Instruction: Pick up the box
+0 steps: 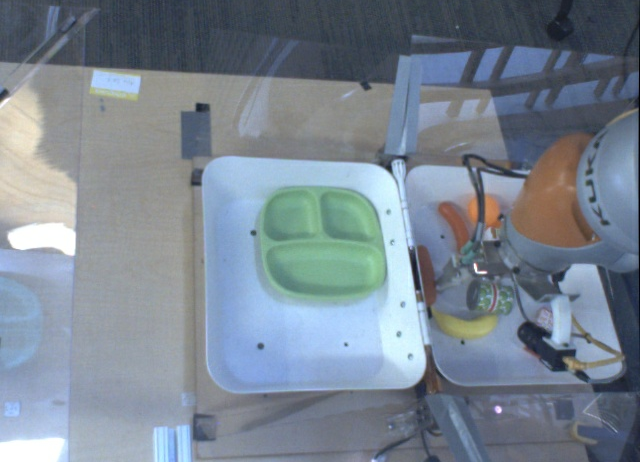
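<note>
We take the banana [465, 325] in the right bin [440, 185] as our mark. A can [490, 297] lies just behind it, touching it. The gripper [478, 262] hangs low over the can, and we cannot tell if it is spread or pressed together. The arm [565, 205] covers the bin to the right of the banana. We cannot make out the box near the banana. Far to its left, a green plate [322, 243] lies in the left bin [230, 350].

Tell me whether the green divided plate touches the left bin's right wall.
Apart. The camera view shows bare white bin floor between the green divided plate and the right wall of the left bin.
</note>
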